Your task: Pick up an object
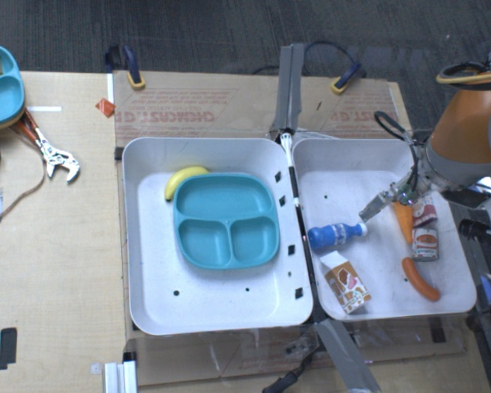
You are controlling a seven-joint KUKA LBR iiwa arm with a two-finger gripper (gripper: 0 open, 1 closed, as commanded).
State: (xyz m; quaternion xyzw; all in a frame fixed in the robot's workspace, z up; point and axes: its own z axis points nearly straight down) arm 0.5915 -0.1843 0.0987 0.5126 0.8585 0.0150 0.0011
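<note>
My gripper [385, 204] hangs low over the right bin [335, 166], near its right side, with the grey arm and its orange band reaching in from the right. An orange carrot [404, 222] lies just below and right of the gripper tip. Beside the carrot is a red and white can [425, 234]. A blue bottle [335, 234] lies on its side a little left of the gripper, cap pointing toward it. A small brown and white carton [346, 282] and a red sausage [420, 278] lie nearer the front wall.
The left bin [143, 244] holds a teal divided plate [227, 222] with a yellow banana [182, 178] at its back left corner. On the bench to the left lie a wrench [57, 160] and another teal dish [0, 84].
</note>
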